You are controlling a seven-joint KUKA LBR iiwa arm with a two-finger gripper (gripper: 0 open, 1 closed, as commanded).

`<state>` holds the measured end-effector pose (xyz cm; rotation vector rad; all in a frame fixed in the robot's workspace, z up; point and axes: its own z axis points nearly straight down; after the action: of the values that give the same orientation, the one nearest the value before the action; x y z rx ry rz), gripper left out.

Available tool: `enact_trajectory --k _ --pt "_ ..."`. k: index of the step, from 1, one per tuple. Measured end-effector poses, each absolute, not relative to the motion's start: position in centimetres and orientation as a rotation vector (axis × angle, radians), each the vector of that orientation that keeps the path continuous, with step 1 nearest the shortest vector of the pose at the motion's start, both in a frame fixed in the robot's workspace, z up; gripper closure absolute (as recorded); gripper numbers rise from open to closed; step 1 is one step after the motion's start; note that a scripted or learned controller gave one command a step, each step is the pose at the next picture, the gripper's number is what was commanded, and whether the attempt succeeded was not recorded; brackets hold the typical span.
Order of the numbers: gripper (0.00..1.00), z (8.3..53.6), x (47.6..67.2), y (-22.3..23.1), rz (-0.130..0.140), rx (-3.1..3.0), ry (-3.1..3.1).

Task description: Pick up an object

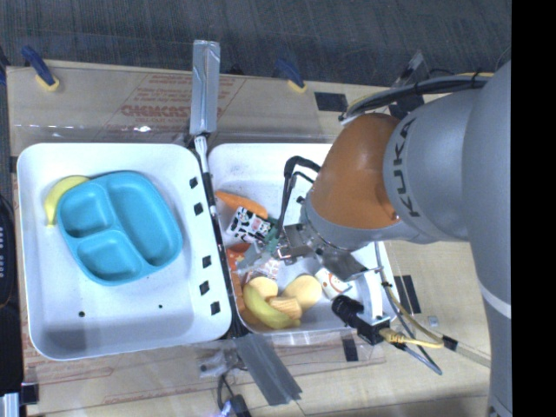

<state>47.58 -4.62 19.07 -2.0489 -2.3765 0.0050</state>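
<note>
the arm (408,172) leans low over the right bin (261,159), whose near edge crowds a banana (263,307), likely its target; whether its gripper (276,248) grips anything, i cannot tell

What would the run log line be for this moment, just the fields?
arm: over right bin | gripper: low among items, grasp unclear | right bin: banana, carrot | left bin: blue tray
</note>
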Motion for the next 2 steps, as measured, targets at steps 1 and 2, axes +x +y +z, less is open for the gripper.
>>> enact_trajectory --k 1,2 --pt "0.0 19.1 51.9 -3.9 0.002 -1.891 -2.507" --pt "0.0 19.1 47.6 -4.7 0.004 -1.93 -2.474"
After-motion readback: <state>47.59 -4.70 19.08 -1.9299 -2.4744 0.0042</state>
